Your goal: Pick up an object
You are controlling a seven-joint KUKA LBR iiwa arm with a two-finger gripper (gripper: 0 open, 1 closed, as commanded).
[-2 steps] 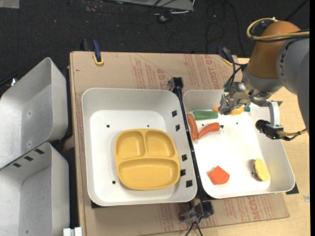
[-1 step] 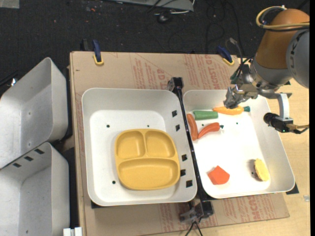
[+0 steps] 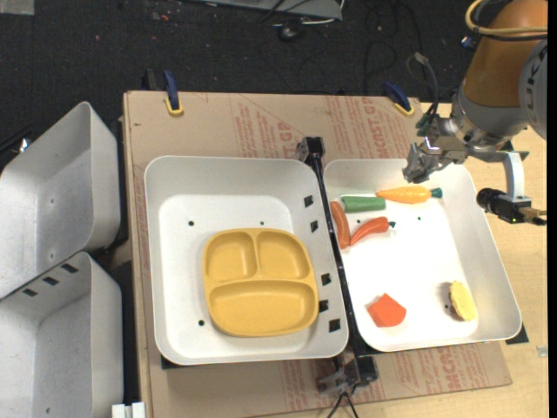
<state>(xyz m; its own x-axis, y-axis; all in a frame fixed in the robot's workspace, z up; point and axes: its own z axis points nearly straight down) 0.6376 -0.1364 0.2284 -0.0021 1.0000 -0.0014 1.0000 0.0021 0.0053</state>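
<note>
The right bin point(image 3: 487, 259) holds an orange carrot point(image 3: 406, 195) with a green stem end, a green vegetable point(image 3: 362, 204), a red chili pepper point(image 3: 371, 229), an orange-red sausage-like piece point(image 3: 339, 225), an orange wedge point(image 3: 387, 311) and a small yellow piece point(image 3: 462, 302). My gripper point(image 3: 421, 169) hangs over the bin's far edge, just above and slightly right of the carrot. Nothing shows between its fingers.
The left bin point(image 3: 174, 198) holds a yellow divided plate point(image 3: 259, 281). A black divider point(image 3: 326, 233) runs between the bins. Two white containers point(image 3: 52, 190) stand off the bench at left. Blue clamps point(image 3: 172, 92) grip the far board edge.
</note>
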